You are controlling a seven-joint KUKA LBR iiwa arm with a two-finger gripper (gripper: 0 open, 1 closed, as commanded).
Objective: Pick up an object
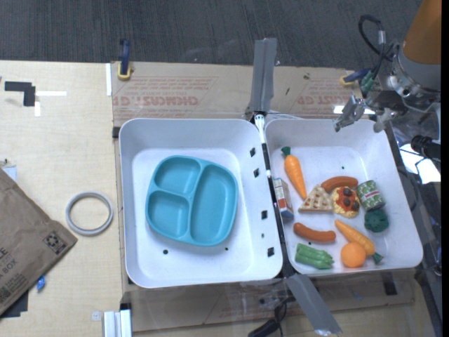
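Note:
The right bin (396, 181) holds several toy foods: a carrot (295, 175), a sausage (339, 183), a waffle wedge (317, 201), a small pizza (346, 201), a green can (370, 194), a dark green piece (377, 220), a second sausage (316, 233), a second carrot (353, 233), an orange (353, 255), a green pod (313, 257) and a small packet (283, 197). My gripper (365, 116) hangs above the bin's back right rim. It is open, nothing sits between its fingers, and it is well apart from the foods.
A blue divided plate (191, 201) lies in the left bin (133, 188). On the bench to the left lie a tape ring (89, 212) and a brown cardboard box (21, 244). A grey divider post (264, 76) rises behind the bins.

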